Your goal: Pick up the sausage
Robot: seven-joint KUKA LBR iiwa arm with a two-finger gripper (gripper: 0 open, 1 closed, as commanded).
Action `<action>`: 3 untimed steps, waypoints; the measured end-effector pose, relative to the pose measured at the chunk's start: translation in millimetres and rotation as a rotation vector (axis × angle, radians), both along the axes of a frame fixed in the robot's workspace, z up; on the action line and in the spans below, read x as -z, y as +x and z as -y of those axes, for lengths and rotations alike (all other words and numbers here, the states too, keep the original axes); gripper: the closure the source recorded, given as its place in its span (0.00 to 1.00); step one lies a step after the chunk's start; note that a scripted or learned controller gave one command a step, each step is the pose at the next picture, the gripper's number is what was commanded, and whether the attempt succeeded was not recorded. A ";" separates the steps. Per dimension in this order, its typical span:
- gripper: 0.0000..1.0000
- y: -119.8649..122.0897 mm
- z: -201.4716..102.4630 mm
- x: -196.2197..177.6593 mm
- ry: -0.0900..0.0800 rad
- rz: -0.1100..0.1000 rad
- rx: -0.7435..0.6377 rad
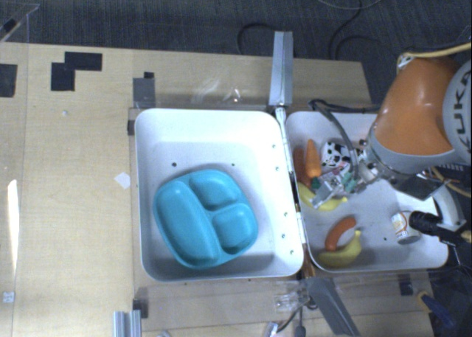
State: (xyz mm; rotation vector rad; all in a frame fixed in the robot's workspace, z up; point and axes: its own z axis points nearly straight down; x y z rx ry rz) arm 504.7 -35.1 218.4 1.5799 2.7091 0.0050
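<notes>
Orange-banded arm (420,110) low over right bin (383,247)

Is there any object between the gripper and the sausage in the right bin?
Nothing visible does. The gripper hovers above a yellow item, and the sausage lies nearer the camera on a banana, with bare bin floor between.
</notes>
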 end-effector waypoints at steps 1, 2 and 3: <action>0.00 -17.2 55.9 93.2 0.001 -0.004 0.203; 0.00 0.2 84.1 129.1 0.002 0.002 0.014; 1.00 4.0 83.2 116.4 0.001 0.014 0.012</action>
